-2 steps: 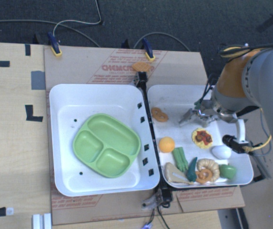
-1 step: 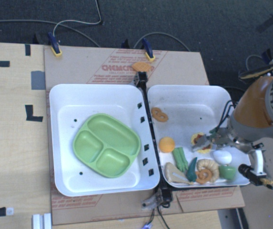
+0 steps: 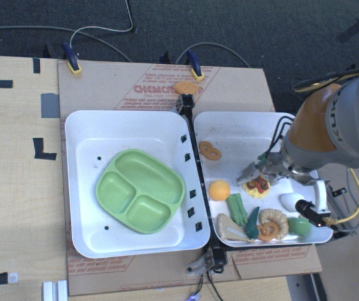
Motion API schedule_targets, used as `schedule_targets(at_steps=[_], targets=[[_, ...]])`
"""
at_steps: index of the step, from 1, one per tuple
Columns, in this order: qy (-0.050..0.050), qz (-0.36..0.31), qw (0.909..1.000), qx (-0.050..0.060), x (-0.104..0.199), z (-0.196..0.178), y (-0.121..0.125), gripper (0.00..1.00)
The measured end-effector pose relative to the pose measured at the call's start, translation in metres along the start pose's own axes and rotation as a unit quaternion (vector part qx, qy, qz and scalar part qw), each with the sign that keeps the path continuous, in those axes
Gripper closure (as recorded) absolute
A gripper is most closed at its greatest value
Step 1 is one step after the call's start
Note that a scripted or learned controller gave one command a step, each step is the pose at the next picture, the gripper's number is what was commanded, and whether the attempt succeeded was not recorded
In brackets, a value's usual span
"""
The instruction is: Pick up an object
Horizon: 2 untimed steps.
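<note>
In the camera view, the robot's hand (image 3: 256, 173) is low in the right bin (image 3: 242, 123), in the right middle of the frame. It sits right over a small yellow and red toy food (image 3: 258, 187), which looks like the thing it is going for. The hand looks like it is touching the top of the toy, but it is too small and dark to tell how far open it is, or if it has hold of anything. The toy looks light and small, maybe soft plastic or rubber, so it should not break. It looks a bit flat and lumpy, so the best place to take hold is likely across its middle, from the two sides. It is nearly round, so no long side or pointing way can be made out. Close by, to the left, is an orange ball (image 3: 219, 190), which would likely roll. Below are a green stick (image 3: 236, 209), a tan ring (image 3: 272, 223) and a white egg shape (image 3: 289, 200). A small brown snack (image 3: 209, 150) lies higher up. The left bin (image 3: 79, 168) holds a green tray (image 3: 140, 190). Both bins sit on the counter (image 3: 16, 187).
</note>
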State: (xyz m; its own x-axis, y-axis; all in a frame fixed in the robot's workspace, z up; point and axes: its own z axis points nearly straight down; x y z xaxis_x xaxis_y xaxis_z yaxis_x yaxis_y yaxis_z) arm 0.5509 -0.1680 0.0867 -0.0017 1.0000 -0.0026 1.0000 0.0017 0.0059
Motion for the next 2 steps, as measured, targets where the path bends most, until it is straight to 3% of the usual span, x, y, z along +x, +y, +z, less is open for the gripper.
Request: schedule_targets(at_steps=[1, 2], targets=[[0.000, 0.000, 1.0000, 0.000, 0.000, -0.010, 0.000, 1.00], [0.001, 0.000, 1.0000, 0.002, 0.028, -0.086, 0.001, 1.00]])
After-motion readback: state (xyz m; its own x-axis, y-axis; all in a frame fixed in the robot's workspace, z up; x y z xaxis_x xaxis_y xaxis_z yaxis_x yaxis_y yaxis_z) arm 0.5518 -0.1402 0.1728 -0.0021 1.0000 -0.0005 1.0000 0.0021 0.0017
